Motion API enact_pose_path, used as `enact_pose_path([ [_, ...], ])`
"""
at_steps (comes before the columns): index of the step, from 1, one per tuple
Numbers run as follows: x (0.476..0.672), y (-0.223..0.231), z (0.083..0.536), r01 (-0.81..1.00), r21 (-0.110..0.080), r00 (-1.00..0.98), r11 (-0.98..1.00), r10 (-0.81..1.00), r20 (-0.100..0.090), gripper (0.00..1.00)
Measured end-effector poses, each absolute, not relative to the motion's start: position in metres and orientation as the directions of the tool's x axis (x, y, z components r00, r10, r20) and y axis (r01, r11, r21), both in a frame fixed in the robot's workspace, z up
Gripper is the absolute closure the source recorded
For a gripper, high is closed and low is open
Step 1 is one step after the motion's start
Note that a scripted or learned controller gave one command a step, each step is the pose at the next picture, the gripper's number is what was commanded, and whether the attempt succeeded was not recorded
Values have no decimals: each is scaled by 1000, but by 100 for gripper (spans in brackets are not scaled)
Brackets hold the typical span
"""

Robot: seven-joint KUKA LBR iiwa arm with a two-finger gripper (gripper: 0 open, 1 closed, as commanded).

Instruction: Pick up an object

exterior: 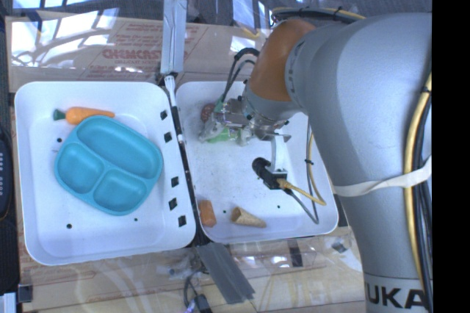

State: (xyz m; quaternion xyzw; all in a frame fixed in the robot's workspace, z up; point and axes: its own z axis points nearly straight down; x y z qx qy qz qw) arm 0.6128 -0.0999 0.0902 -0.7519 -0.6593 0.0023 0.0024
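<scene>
My gripper (219,125) is down in the right bin (242,190), near its upper left part. It sits over a small green object (214,134) and next to a dark reddish-brown object (208,112). The arm's wrist hides most of the fingers. An orange-brown piece (208,213) and a tan cone-shaped piece (248,217) lie near the right bin's front edge. In the left bin (44,231) lie a blue divided plate (108,164) and a toy carrot (84,114) at its upper left.
The big grey arm (367,120) covers the right side of the right bin. A black cable fitting (266,172) with yellow cable hangs over the bin's middle. Cardboard (132,47) lies behind both bins. A taped divider (176,150) separates them.
</scene>
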Motion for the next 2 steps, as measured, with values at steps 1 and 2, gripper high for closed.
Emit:
enact_pose_path([
  [1,611,-99,97,992,-19,124,-124,992,1,100],
  [2,607,-50,192,944,-4,330,-330,944,-1,100],
])
